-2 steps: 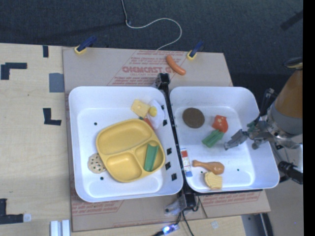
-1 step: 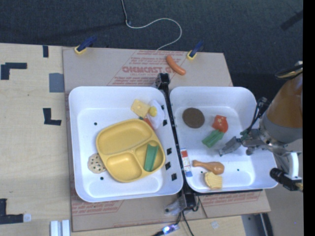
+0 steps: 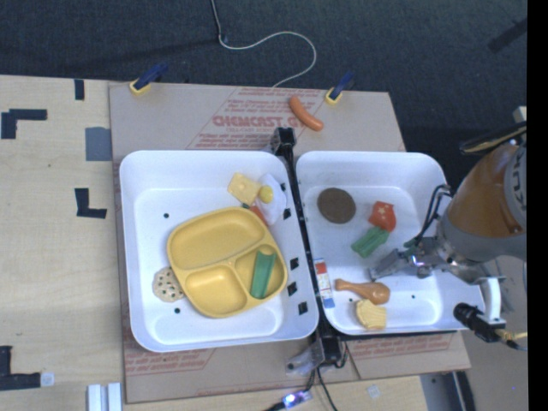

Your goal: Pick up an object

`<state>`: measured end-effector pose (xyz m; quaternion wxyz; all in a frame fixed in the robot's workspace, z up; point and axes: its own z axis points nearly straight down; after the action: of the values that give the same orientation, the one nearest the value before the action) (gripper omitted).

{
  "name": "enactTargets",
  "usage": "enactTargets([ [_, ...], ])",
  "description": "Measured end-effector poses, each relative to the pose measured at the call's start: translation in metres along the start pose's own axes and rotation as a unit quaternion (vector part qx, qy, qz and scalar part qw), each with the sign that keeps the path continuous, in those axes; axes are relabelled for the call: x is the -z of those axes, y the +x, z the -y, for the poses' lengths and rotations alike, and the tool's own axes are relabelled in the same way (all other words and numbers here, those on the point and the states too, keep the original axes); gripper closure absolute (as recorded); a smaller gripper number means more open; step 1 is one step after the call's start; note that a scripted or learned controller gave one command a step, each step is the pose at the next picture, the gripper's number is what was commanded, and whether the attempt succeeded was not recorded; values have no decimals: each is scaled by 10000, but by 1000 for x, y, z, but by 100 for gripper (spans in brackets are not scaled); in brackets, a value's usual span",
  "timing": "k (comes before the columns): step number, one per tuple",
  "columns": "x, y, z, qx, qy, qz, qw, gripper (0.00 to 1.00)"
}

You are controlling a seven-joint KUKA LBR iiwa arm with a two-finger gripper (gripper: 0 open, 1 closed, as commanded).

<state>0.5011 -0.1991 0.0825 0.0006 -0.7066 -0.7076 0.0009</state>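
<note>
Red letters on the cardboard (image 3: 248,118) read "CHEMCAST". Two white bins (image 3: 141,187) sit on it. Right of the yellow plate (image 3: 224,259), the other bin holds five toys, the green block (image 3: 369,243) nearest the arm's fingers (image 3: 396,262), which look spread apart, holding nothing.

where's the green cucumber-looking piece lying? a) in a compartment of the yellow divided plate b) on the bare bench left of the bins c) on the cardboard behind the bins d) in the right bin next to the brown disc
a: the green piece lies in the right-hand compartment of the yellow divided plate, which sits in the left bin.
</note>
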Motion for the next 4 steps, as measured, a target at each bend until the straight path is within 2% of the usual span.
enactTargets([
  [1,13,-1,-1,-3,-16,12,10000,100],
  [3,132,-15,0,-5,-31,9,10000,100],
  [4,142,-15,0,-2,-14,-1,10000,100],
])
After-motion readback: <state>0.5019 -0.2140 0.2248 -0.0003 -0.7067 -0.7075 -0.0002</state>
